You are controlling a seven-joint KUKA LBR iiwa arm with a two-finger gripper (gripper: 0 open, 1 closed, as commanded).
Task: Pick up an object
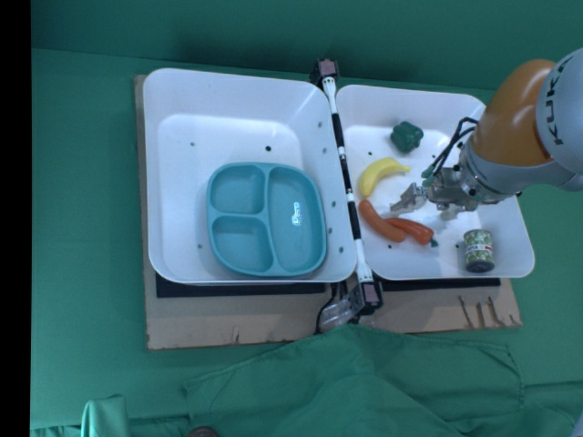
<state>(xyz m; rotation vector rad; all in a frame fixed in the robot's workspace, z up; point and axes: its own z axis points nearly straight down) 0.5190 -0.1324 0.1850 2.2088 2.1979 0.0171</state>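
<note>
All four pickable things lie in the right bin [510, 260]. A yellow banana [381, 174] sits near the bin's middle, curved, one end toward 2 o'clock and the other toward 7. At 1 o'clock from it, near the far wall, is a dark green pepper [406, 136], small and lumpy. At 6 o'clock from the banana lie two orange carrots [393, 227], touching or overlapping, both slanting from 10 toward 4 o'clock. A small can [477, 249] with a green printed label stands upright in the near right corner, at 3 o'clock from the carrots and apart from them.
</note>
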